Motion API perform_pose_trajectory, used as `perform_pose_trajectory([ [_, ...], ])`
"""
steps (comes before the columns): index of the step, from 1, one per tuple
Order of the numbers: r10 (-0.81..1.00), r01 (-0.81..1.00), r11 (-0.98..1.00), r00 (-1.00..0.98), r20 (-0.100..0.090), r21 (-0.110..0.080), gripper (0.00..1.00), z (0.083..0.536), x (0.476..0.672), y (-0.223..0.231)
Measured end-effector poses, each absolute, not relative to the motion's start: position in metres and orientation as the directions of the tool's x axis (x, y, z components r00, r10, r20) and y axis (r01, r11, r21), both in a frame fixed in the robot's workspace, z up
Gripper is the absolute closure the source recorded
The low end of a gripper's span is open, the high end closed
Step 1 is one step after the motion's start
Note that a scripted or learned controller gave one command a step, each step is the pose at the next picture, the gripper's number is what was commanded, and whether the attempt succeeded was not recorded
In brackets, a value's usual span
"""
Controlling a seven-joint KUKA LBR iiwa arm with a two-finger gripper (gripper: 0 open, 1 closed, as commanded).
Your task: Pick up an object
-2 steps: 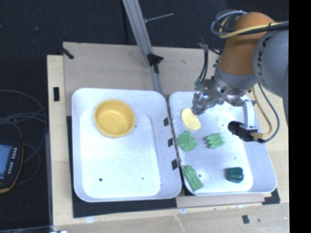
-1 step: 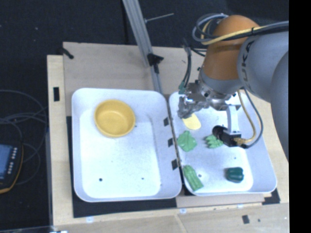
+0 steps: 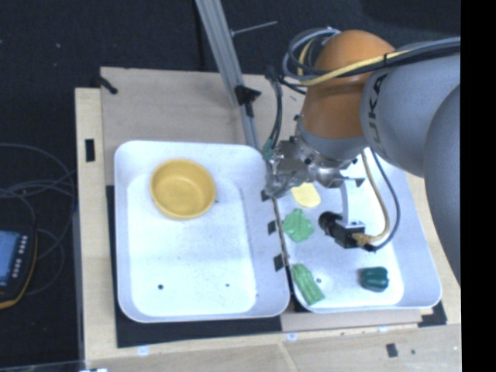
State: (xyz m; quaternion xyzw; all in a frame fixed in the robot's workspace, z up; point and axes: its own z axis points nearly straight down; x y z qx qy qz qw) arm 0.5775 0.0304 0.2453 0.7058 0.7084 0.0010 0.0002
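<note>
End effector sits low over the upper-left corner of the right bin, close to the wall it shares with the left bin. Spread or pressed together: can't tell from this angle. Yellow piece lies just beside it to the lower right, partly under the wrist. Light green lump is just below that, near the shared wall. Bright green block is at the right bin's lower-left corner, dark green block well to its right near the front edge. Yellow bowl stands upright in the upper part of the left bin. Both bins sit on the table.
</note>
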Motion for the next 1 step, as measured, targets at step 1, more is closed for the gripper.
perform_pose_trajectory([
  [1,1.000,1.000,0.004,-0.004,0.001,0.001,1.00,0.2531,0.5502,0.0730],
])
